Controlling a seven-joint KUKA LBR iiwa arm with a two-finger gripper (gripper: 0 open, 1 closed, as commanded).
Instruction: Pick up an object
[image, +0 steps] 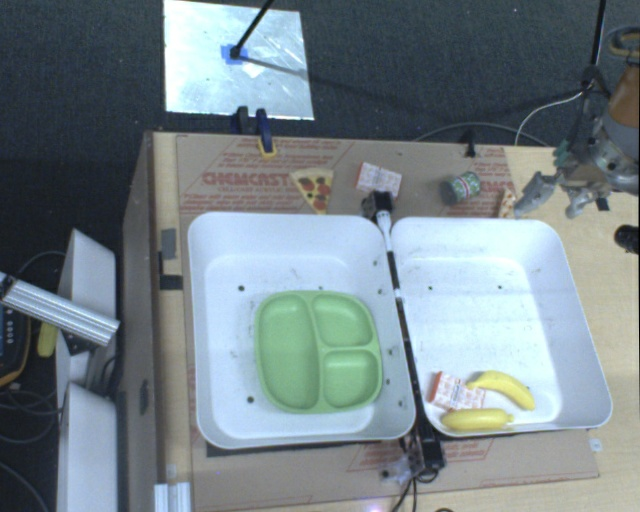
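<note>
Two bananas (500, 388) sit untouched in the right bin's (560, 260) near corner while the gripper (558, 195) hovers open and empty past the far rim, so approach and descent come next.

We see two white bins (480, 255), a pale green divided plate (320, 350) in the left one, and two yellow bananas (503, 388) beside a red-and-white packet (450, 388) in the right. The brown counter (250, 165) carries red lettering.
</note>
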